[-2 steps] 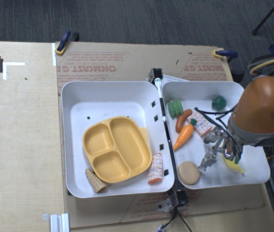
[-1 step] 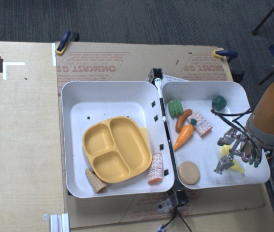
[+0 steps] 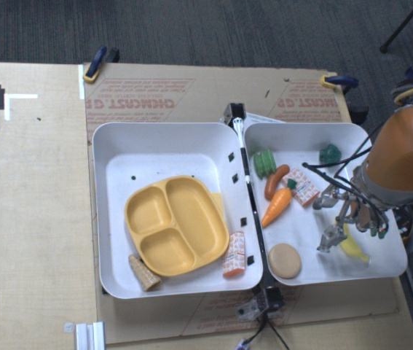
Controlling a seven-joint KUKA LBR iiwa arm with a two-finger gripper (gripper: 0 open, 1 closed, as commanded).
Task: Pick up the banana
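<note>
Cardboard covers the desk (image 3: 31, 217) beneath two white bins; the left bin (image 3: 111, 195) contains a yellow divided plate (image 3: 175, 224); the right bin (image 3: 315, 138) contains a carrot (image 3: 277, 205) and the banana (image 3: 354, 249) — near its front right corner; the claw (image 3: 335, 232) sits just beside the banana — whether open or closed cannot be determined.

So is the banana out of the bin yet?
No. The banana lies on the right bin's floor near its right wall, with the gripper just left of it.
</note>
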